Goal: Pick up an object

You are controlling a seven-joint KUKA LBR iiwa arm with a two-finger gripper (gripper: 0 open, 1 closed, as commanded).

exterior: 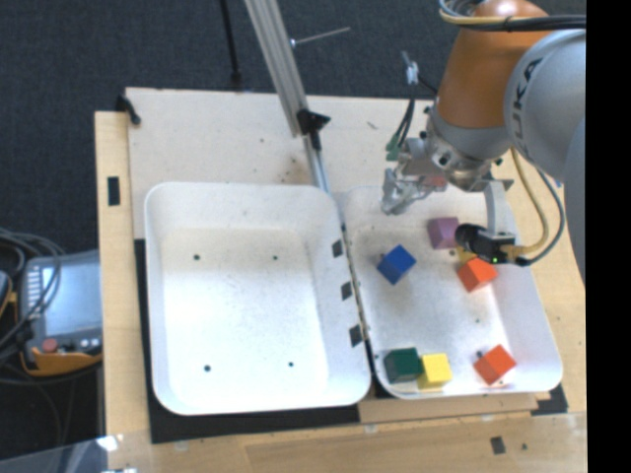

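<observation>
- I see the end effector (397, 197) hovering over the right bin's (527, 308) far end; I cannot tell its state.
- Nearest candidate, I judge: blue cube (395, 263), standing apart from the other blocks.

Two bins sit side by side on the bench (207, 131): the left bin (177, 215) at nine o'clock, the right bin (527, 323) at three, their inner walls touching. All the blocks lie in the right bin. One cube (396, 263) lies near its centre. At two o'clock from it is a second block (443, 231); a third (476, 273) lies at three o'clock. Along the six o'clock wall, two blocks (402, 364) (435, 370) touch, and another (494, 364) sits apart at their three o'clock. The gripper (398, 198) hangs over the bin's twelve o'clock end.
</observation>
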